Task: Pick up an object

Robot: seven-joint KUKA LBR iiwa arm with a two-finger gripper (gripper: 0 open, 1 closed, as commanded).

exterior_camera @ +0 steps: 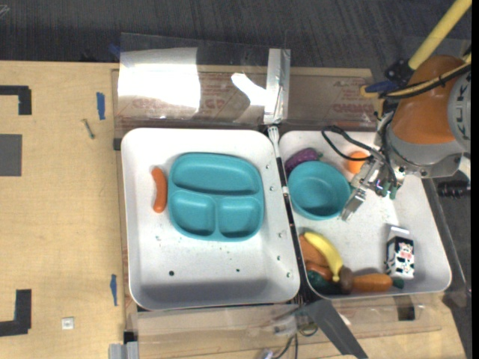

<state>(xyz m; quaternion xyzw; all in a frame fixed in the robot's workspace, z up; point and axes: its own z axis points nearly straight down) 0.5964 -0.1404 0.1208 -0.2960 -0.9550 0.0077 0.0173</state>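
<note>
- Camera view: the gripper (358, 194) hangs low over the right bin (430, 226), its fingers reaching down beside the right rim of the teal bowl (318, 189). No object sits between them; whether they are spread or closed I cannot tell at this size.
- The step in hand looks like the approach, with nothing lifted yet. Candidates all lie in that bin: a banana (324, 251) and a carrot-like piece (370, 281) near the front wall, a small black-and-white carton (400, 258) standing to the right, and a purple item (303, 158) behind the bowl.
- Next, the arm needs to settle over one object (the bowl rim is nearest) and close squarely.
- An orange bit (357, 159) is partly hidden by the wrist; cables blur the fingertips.
- The left bin (142, 200) holds a divided teal tray (217, 194) and an orange sausage shape (159, 189).
</note>
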